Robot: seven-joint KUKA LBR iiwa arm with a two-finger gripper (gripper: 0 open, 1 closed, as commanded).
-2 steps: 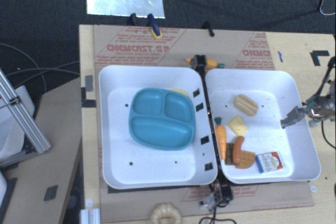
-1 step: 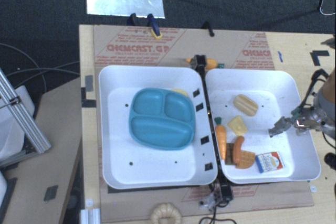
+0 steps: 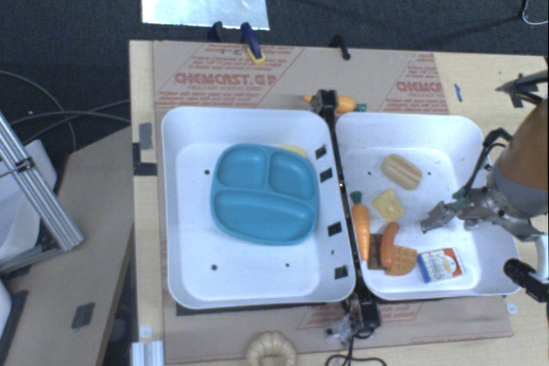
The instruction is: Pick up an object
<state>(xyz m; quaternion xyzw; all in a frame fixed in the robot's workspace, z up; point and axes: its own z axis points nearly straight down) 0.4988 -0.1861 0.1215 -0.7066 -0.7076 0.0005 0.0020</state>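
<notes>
Hovering in the right bin (image 3: 463, 133), the pincer (image 3: 431, 219), grip state unclear, sits just right of the cheese wedge (image 3: 387, 206).

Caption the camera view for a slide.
End effector hovers in the right bin near toy food; a blue divided plate sits in the left bin.

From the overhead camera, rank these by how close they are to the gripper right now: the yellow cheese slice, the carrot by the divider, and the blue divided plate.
Gripper sits in the right bin.
1. Yellow cheese slice: right bin, just left of the gripper.
2. Carrot: against the divider, farther left.
3. Blue divided plate: left bin, across the divider.
</notes>
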